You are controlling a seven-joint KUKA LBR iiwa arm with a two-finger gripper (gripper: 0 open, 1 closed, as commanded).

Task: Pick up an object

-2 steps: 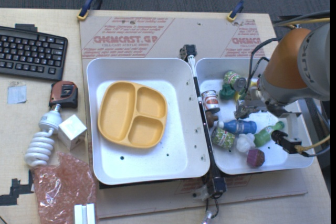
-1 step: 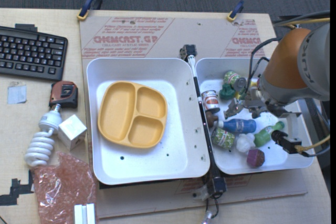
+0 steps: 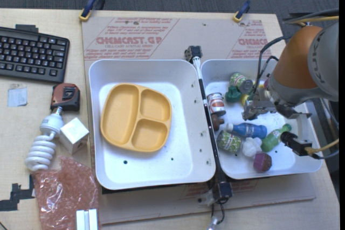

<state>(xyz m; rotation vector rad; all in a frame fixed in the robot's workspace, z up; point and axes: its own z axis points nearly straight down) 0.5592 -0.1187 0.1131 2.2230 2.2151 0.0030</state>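
Note:
The right bin point(image 3: 302, 167) holds several small objects: a blue bottle point(image 3: 248, 130), a red-labelled can point(image 3: 216, 102), a green-labelled can point(image 3: 229, 141), a green can point(image 3: 237, 82), a white lump point(image 3: 250, 147), a green bottle point(image 3: 274, 137) and a purple ball point(image 3: 262, 161). My gripper point(image 3: 251, 111) reaches down into this bin just above the blue bottle, beside a yellow item point(image 3: 245, 99). Its fingertips are dark and small against the clutter. Nothing shows clearly between them.
The left bin point(image 3: 108, 164) carries a yellow divided plate point(image 3: 136, 117). Left of the bins lie a keyboard point(image 3: 32, 54), a tape measure point(image 3: 66, 97), a spiral light bulb point(image 3: 44, 143), a white cube point(image 3: 74, 133) and a pink bag point(image 3: 63, 188).

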